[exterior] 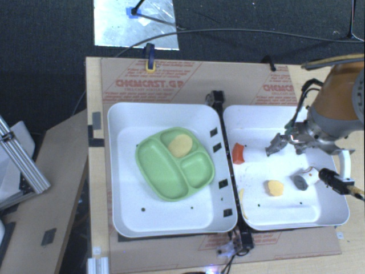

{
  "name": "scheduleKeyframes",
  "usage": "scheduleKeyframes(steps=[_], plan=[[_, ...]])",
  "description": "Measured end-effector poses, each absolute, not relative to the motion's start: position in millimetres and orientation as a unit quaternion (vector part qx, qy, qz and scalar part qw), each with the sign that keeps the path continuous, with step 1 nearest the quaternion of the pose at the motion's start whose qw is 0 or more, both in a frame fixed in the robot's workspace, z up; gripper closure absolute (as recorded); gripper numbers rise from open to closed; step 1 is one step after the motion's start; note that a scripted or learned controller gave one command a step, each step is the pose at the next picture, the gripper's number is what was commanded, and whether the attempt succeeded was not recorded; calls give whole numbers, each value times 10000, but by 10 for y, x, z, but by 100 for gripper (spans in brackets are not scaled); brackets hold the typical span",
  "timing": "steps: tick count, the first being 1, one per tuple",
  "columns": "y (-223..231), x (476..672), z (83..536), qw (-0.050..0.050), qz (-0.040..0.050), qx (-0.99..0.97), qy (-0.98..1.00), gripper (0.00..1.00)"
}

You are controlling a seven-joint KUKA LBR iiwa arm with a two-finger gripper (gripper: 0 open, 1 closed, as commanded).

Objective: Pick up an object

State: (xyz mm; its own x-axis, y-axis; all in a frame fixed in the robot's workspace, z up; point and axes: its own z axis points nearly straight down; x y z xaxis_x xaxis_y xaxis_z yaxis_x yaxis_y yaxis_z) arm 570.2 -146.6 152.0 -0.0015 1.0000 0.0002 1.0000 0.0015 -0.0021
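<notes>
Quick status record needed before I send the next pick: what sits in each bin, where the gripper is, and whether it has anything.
left bin: green divided plate, tilted in the bin; a pale yellow piece in its upper compartment
right bin: red piece by the left wall; yellow piece lower middle; small grey piece to its right
gripper: over the right bin's upper middle, pointing left
held: nothing seen between the fingers
nearest object to gripper: red piece, apart from it

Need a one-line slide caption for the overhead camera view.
Arm's hand over the right bin, near a red piece, yellow piece and grey piece; green divided plate in left bin.
</notes>
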Motion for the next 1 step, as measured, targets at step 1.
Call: scheduleKeyframes(steps=[1], plan=[[-1560, 5703, 1054, 1, 0, -7066, -7076, 0]])
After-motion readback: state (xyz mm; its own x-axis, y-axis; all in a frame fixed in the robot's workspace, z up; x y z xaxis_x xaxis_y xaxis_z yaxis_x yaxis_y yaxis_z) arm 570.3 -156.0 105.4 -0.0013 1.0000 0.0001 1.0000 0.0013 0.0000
